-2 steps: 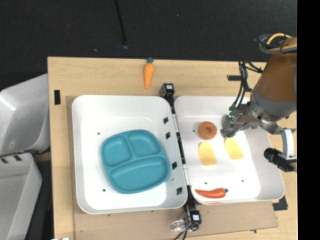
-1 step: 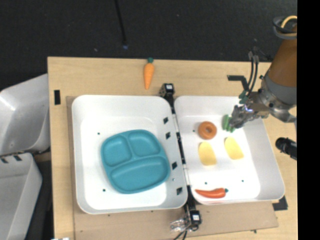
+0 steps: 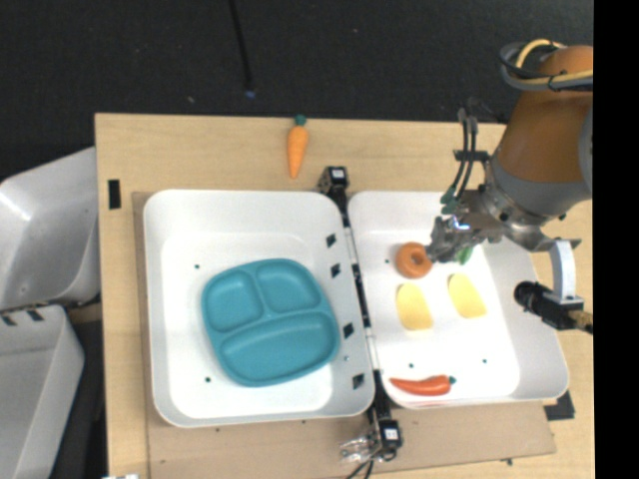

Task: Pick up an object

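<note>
Reaching into the right white bin (image 3: pixel 534 372), your tool (image 3: pixel 446 239), grip state I cannot tell, hangs just beside the round orange doughnut-shaped toy (image 3: pixel 412 259); centre over it before descending.

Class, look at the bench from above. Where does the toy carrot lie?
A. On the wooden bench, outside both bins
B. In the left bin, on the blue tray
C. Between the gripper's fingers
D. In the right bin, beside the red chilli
A: the carrot lies on the bare wooden bench, beyond the far rim of the left bin.
</note>
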{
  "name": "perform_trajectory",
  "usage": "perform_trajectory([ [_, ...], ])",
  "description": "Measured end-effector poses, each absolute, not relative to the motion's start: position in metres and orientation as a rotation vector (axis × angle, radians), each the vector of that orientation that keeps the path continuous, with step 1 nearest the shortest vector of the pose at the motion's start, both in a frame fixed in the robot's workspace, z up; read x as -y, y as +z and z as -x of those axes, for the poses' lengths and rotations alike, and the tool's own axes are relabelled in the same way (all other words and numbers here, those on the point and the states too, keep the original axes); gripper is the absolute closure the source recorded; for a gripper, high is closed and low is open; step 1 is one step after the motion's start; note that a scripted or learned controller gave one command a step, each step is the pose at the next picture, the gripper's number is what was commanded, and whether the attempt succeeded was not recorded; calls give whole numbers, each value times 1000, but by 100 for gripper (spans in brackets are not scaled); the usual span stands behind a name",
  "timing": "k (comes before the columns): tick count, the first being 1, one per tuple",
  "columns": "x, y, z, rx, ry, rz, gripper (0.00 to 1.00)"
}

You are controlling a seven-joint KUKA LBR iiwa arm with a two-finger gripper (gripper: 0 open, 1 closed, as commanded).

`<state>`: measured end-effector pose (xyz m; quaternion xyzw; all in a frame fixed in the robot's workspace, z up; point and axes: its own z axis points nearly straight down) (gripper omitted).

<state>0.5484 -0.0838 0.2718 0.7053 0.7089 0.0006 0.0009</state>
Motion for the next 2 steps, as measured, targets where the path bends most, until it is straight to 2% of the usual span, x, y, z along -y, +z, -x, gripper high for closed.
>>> perform_trajectory([
  [2,-20,269,-551,-2230,0,-2214,100],
])
